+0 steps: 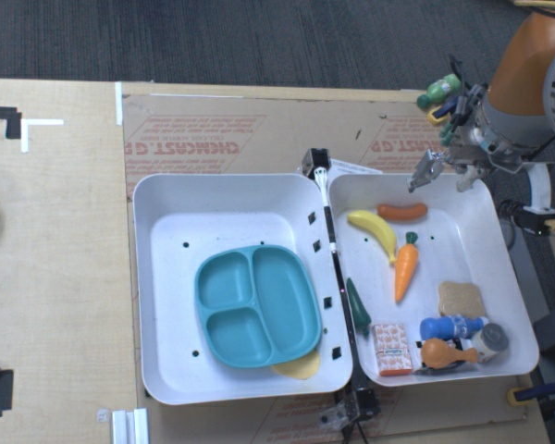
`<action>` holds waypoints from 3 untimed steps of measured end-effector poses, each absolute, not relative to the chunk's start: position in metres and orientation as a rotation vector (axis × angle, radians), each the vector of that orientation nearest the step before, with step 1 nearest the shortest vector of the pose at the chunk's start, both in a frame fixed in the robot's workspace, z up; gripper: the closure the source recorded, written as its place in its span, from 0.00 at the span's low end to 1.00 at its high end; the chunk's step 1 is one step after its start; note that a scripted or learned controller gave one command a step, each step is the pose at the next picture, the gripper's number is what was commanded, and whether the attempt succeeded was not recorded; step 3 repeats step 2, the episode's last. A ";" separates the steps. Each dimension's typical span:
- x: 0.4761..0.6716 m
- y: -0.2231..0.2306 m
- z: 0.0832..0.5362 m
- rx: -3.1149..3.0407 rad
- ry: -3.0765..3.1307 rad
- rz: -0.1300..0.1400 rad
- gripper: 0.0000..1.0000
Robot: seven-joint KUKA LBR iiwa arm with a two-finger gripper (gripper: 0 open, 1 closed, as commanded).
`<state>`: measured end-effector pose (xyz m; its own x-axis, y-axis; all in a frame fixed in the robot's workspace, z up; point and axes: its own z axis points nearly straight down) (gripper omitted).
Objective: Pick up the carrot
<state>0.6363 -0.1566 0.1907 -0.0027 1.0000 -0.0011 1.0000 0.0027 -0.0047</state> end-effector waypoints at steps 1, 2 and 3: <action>0.569 -0.127 0.090 -2.266 -2.173 0.005 0.00; 0.570 -0.128 0.097 -2.268 -2.169 0.008 1.00; 0.570 -0.128 0.097 -2.268 -2.169 0.008 1.00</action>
